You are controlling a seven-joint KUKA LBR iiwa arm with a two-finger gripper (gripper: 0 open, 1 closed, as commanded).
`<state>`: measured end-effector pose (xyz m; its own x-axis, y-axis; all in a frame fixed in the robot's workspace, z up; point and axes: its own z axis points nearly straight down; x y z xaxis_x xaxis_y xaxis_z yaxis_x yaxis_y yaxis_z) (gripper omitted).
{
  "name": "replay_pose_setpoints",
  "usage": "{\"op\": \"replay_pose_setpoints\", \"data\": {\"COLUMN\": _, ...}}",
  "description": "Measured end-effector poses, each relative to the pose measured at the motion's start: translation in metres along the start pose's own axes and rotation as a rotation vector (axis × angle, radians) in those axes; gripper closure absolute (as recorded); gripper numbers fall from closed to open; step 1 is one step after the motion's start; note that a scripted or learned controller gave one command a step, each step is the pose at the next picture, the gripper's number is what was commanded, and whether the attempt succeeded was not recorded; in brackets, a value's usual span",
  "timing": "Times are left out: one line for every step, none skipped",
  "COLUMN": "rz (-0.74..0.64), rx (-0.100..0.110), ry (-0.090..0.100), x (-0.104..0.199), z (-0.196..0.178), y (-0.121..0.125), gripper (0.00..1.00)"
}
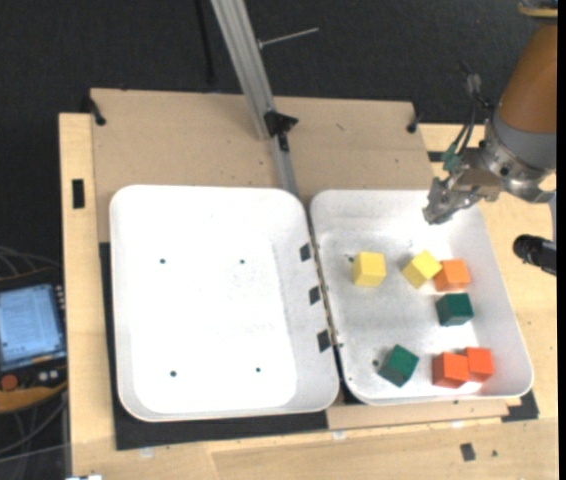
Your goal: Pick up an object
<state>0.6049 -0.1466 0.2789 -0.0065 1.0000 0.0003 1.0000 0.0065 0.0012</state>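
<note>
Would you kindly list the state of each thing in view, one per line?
Gripper: above the right bin's far edge, holding nothing visible.
Yellow cubes: resting, apart.
Orange cube: touching a yellow cube.
Green cubes: resting, apart.
Orange pair: side by side.

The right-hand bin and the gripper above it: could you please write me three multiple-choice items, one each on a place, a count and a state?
1. Where do the blocks lie?
A. right bin
B. left bin
C. bare bench

2. How many green blocks are there?
A. none
B. two
C. four

3. What is between the gripper and the blocks?
A. a lid
B. a cloth
C. a gap

Key: 1 A, all blocks lie in the right bin. 2 B, one green block sits mid-right, another green block near the front. 3 C, the gripper is by the far rim, apart from the nearest yellow block.
</note>
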Motion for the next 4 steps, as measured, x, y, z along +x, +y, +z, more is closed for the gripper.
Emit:
{"op": "replay_pose_setpoints", "data": {"rz": 0.001, "rx": 0.001, "ry": 0.0, "x": 0.052, "z": 0.015, "y": -0.009, "gripper": 1.0}}
{"op": "replay_pose_setpoints", "data": {"rz": 0.0, "rx": 0.001, "ry": 0.001, "x": 0.107, "z": 0.022, "y": -0.007, "gripper": 1.0}}
{"op": "replay_pose_setpoints", "data": {"rz": 0.0, "rx": 0.003, "ry": 0.001, "x": 0.157, "z": 0.035, "y": -0.012, "gripper": 1.0}}
{"op": "replay_pose_setpoints", "data": {"rz": -0.002, "rx": 0.003, "ry": 0.002, "x": 0.213, "z": 0.027, "y": -0.023, "gripper": 1.0}}
